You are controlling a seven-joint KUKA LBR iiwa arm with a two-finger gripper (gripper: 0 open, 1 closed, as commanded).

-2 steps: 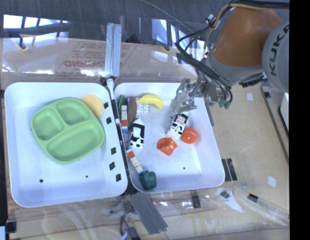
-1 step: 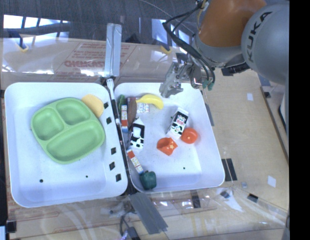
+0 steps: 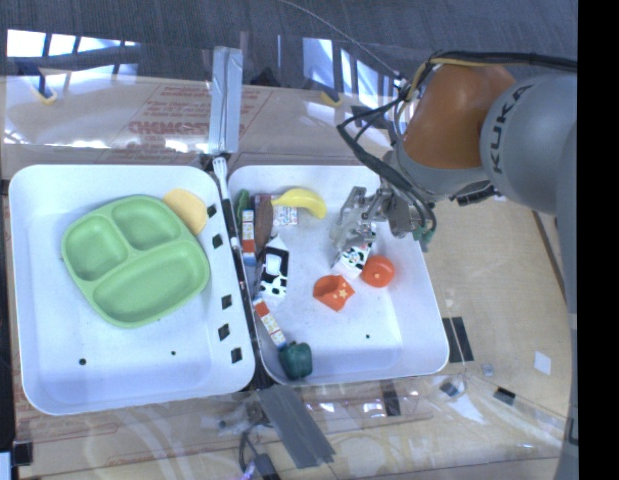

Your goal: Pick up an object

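Note:
My gripper [image 3: 353, 230] hangs over the upper middle of the right bin [image 3: 414, 338]. A small black-and-white spotted object [image 3: 353, 259] lies right under its tip, touching it or nearly so. Just right of that sits a red tomato-like ball [image 3: 378, 272], and an orange block [image 3: 334, 292] lies below and to the left. A yellow banana [image 3: 300, 201] lies left of the gripper near the bin's back wall. A cow-patterned carton [image 3: 274, 273] rests near the left wall.
A green pepper [image 3: 295, 360] sits at the right bin's front corner, with a thin orange stick [image 3: 268, 323] and a brown bar [image 3: 262, 224] along its left wall. The left bin [image 3: 49, 368] bears a green divided plate [image 3: 136, 258] and a yellow piece [image 3: 188, 209].

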